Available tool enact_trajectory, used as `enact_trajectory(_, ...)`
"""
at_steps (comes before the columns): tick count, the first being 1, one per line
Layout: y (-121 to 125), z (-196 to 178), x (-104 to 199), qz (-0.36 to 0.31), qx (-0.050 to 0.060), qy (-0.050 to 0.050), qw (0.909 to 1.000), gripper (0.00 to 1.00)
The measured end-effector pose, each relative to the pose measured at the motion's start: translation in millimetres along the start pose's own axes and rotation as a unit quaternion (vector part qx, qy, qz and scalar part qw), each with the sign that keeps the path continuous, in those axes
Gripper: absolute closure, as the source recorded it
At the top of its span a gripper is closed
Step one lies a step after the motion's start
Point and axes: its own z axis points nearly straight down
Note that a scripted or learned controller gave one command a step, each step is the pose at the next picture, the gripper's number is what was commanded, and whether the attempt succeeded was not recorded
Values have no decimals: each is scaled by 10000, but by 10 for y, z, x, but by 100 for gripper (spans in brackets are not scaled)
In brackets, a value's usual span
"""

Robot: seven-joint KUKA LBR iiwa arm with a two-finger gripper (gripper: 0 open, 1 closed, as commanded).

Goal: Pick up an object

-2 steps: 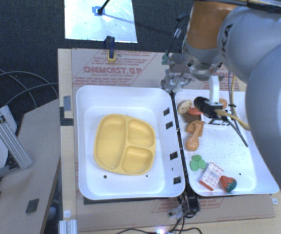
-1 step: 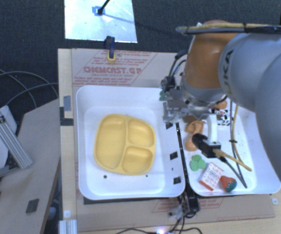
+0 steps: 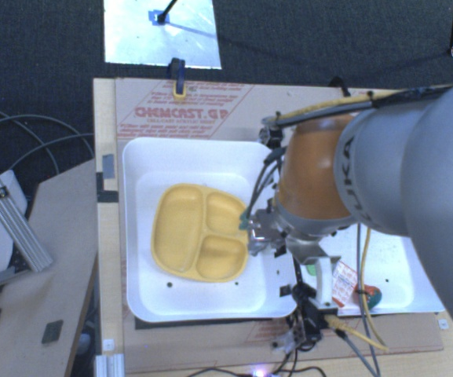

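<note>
Camera view: arm (image 3: 344, 171) bends low over yellow tray's (image 3: 199, 232) right edge, jaws' state hidden.

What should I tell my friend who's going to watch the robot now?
Gripper: low over the right edge of the left bin, beside the yellow divided plate. Nothing can be seen between its fingers.
Things: the plate lies flat in the left bin. The right bin, mostly hidden behind the arm, has a white tagged item and a small red and green thing.
Done: nothing lifted yet.
Left: grab one object and raise it, probably the plate.
</note>
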Motion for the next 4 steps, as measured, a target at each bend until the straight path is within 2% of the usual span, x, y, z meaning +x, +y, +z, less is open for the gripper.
enact_trajectory(1,528,-39,-648,33,-71,-18,10000,100)
enact_trajectory(2,500,-34,-227,-24,-53,1,10000,100)
enact_trajectory(4,512,-247,-246,-33,-67,7,10000,100)
